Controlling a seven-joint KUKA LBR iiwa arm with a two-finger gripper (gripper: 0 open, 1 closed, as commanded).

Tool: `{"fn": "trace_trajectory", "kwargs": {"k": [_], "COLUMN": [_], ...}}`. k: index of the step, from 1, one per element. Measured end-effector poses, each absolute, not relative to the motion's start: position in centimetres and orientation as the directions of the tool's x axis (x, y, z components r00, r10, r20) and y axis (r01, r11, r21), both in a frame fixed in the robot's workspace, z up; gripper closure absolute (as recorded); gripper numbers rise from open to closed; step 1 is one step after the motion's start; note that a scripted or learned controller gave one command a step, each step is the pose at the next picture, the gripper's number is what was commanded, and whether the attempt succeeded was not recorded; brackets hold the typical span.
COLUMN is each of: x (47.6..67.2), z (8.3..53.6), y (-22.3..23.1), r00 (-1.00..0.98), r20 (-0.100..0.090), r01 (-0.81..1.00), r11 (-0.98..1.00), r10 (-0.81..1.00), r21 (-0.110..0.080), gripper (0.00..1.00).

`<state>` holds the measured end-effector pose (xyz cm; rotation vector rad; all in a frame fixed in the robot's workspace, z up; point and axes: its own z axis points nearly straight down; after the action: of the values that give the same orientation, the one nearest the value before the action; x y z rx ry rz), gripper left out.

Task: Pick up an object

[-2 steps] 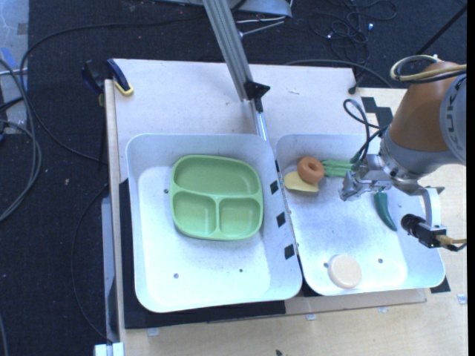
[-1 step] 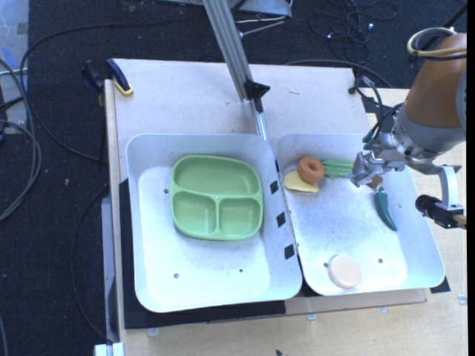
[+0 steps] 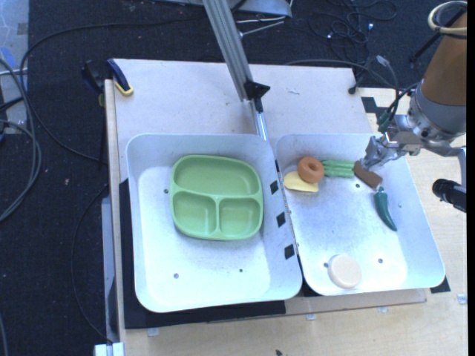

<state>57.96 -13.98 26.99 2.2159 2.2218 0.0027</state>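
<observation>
While the grey arm (image 3: 445, 80) with its orange band reaches in from the right, its metallic end effector (image 3: 377, 154) hangs low over the upper part of the right bin (image 3: 415, 265), directly above a small brown block (image 3: 367, 175); whether the two touch, and whether the fingers are apart or together, cannot be told at this angle. Just left of the block lies a green, stalk-like toy vegetable (image 3: 338, 169), and beside that a ring-shaped brown doughnut (image 3: 310, 170) leaning on a pale yellow wedge (image 3: 300, 185). Below the block sits a glossy dark green pepper (image 3: 385, 208), curved and tapering to a point. Near the bin's front edge rests a round cream-coloured disc (image 3: 344, 271). Both bins are shallow, white and smooth, with rounded corners. The left bin (image 3: 148, 273) carries a light green plastic plate (image 3: 217, 197), rounded-rectangular and split into three compartments. The surface (image 3: 185, 87) behind the bins is pale and matte
</observation>
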Motion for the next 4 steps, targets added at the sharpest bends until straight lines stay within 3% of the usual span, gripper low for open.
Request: {"fn": "trace_trajectory", "kwargs": {"k": [4], "x": [54.4], "z": [26.7], "y": [4.5], "r00": [-0.007], "r20": [0.0], "r01": [1.0], "r11": [0.007], "r10": [1.0], "r21": [-0.001], "gripper": [1.0]}}
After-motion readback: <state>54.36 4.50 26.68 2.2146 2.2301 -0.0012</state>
